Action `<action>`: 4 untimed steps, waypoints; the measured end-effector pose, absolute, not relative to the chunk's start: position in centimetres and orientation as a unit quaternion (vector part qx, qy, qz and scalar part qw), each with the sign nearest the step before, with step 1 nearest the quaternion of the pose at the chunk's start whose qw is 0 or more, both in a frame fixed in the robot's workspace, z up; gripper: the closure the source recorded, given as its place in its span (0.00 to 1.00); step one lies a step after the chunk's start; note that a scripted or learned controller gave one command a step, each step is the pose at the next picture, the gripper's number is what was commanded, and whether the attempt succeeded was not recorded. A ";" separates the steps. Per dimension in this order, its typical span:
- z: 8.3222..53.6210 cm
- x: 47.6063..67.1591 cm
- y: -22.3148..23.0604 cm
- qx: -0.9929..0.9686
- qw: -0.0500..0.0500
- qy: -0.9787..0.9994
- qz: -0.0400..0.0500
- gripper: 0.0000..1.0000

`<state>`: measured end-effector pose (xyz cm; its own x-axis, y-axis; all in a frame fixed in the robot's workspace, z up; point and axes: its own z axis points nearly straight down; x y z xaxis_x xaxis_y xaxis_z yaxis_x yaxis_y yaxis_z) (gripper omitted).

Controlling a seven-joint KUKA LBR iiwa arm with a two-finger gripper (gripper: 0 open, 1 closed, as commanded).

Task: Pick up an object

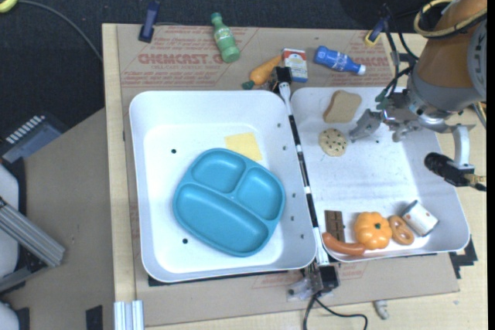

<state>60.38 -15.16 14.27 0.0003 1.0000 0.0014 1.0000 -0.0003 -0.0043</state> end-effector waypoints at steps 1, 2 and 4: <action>8.4 66.6 -12.5 -0.707 0.000 -0.707 0.000 0.00; 8.5 66.7 -11.8 -0.707 0.000 -0.707 0.000 0.00; 18.7 65.8 -5.0 -0.706 -0.001 -0.708 -0.002 1.00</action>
